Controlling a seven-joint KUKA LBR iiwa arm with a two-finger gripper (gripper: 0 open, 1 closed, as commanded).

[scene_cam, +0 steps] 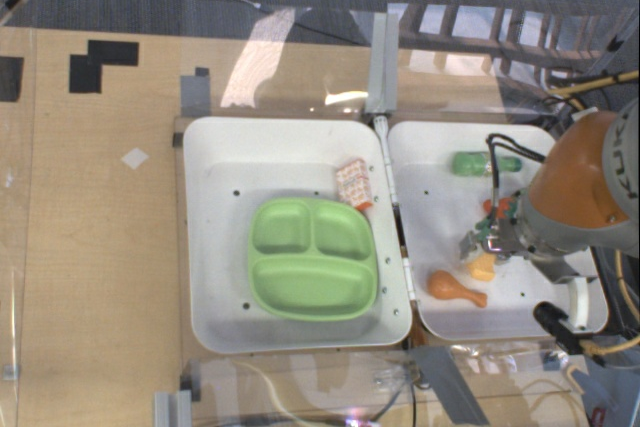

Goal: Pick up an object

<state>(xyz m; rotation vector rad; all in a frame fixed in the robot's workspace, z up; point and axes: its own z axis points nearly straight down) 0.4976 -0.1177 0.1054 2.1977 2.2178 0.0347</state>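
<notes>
Yellow block (483, 267): small, matte, blunt-cornered; you find it in the right bin (430, 215) near the front edge, right under the gripper (487, 246).
Gripper: you cannot tell from here how its fingers stand.
Orange drumstick (456, 288): smooth, pear-shaped toy, just left of the block.
Green cylinder (484, 163): near the back edge.
Left bin (215, 215): glossy green compartment tray (312, 258); printed packet (352, 181) at its right rear corner.

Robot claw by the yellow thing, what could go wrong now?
1. The gripper is low over the small yellow piece, which lies close to the orange drumstick toy; it might nudge that toy instead of lifting anything.
2. The yellow piece is small and partly under the arm, so the grab may miss.
</notes>
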